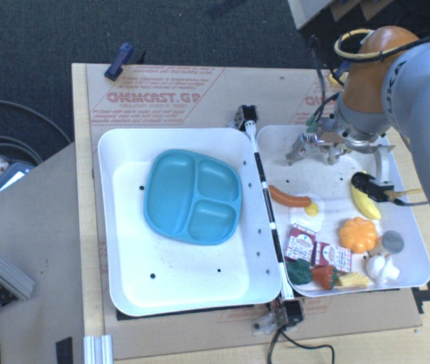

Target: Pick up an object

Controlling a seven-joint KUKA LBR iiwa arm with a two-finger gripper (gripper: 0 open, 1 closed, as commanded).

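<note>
The hot dog [290,197] lies lengthwise left-to-right, tilting slightly down rightward; my gripper [317,149] hangs above it, fingers spread, holding nothing.

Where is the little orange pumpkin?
In the camera view, the orange pumpkin sits in the right bin, toward its near right side, just below the banana and left of a grey round piece.
</note>
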